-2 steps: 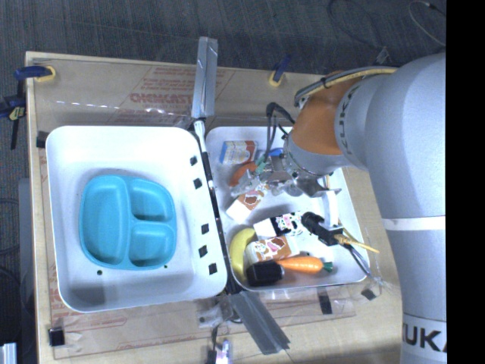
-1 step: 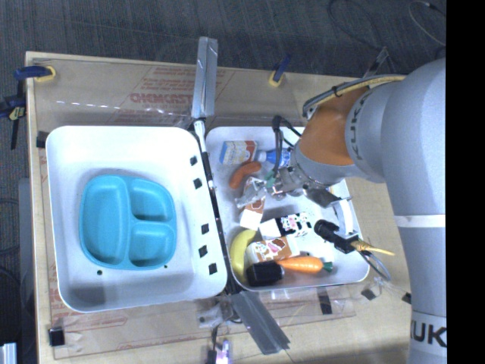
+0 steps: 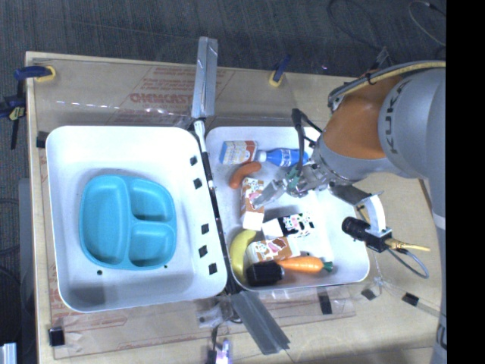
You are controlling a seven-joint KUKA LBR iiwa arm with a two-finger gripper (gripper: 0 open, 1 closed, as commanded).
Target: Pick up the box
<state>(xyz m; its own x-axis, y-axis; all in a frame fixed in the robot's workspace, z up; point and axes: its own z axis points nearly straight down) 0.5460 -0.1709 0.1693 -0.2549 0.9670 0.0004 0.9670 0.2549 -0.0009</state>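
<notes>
The gripper [image 3: 292,180] hangs low in the right bin [image 3: 345,268]. The box [image 3: 297,227] lies just beside it, toward the bin's front edge. Whether it grips anything cannot be told.

Right bin [image 3: 345,268] crowded; left bin [image 3: 68,158] roomy around tray [image 3: 129,220].

Grey arm [image 3: 402,120] reaching in from the right, orange band above the wrist, wrist angled down and leftward, gripper [image 3: 292,182] low near the right bin's far edge
</notes>
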